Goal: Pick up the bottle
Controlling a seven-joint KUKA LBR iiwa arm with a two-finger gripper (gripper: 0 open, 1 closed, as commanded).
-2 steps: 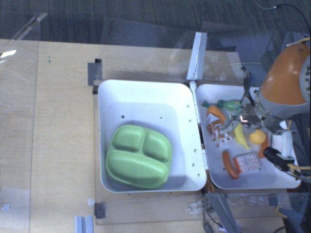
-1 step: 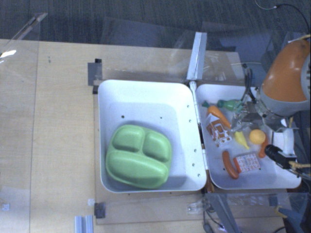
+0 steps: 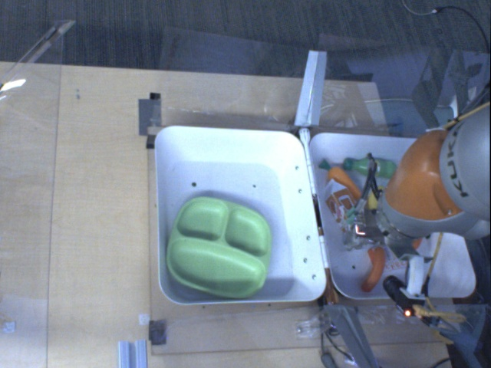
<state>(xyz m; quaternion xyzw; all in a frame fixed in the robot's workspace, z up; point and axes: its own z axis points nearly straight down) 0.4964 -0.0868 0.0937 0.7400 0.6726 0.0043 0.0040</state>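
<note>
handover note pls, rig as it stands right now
Gripper: low in the right bin, among the clutter; finger state unreadable.
Bottle: green, lying at the right bin's back edge, apart from the gripper, partly behind the arm.
Left bin: holds a green divided tray.
Done: nothing visibly picked.
Left: grasp and lift the bottle.

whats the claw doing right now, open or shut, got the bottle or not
Claw: low in the right bin over the clutter; open or shut cannot be told. The green bottle lies at the bin's far edge, not in the claw.
</note>
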